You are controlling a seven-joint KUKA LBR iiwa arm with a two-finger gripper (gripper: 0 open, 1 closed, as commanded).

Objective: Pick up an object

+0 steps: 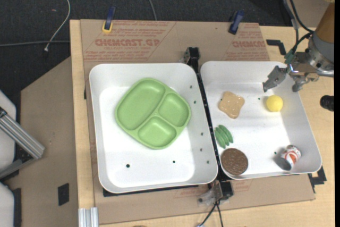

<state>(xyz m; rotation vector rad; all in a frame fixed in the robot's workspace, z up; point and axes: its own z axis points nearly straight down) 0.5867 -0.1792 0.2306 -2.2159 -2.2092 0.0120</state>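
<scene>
Hovering over the back right part of the right shallow white plastic bin [303, 114], the grey arm's two-finger pincer [284, 80] hangs with its fingers spread apart and nothing between them. One dark finger [273, 79] points down-left toward the bin floor, the other sits near the bin's right rim.

Small yellow round ball [274, 103] lies on the bin floor just in front of the pincer, near it but not touching. Tan flat toast-shaped piece [231, 104] lies to the left of the ball, toward the bin's left side, apart from it. Green ridged leaf-shaped toy [223, 135] sits by the bin's left rim, in front of the toast piece. Brown round disc [234, 161] rests in the bin's front left corner, just in front of the green toy. Small red-and-white can-like object [290, 156] lies tilted in the front right corner, well apart from the disc.

Left shallow white plastic bin [106, 162] holds a light green plastic divided plate [153, 112] with three compartments, lying flat near the bin's middle, turned at an angle to the rims. Both bins sit side by side on the cardboard-covered tabletop [159, 37], with two blue clamps [109, 14] at its back edge.
</scene>
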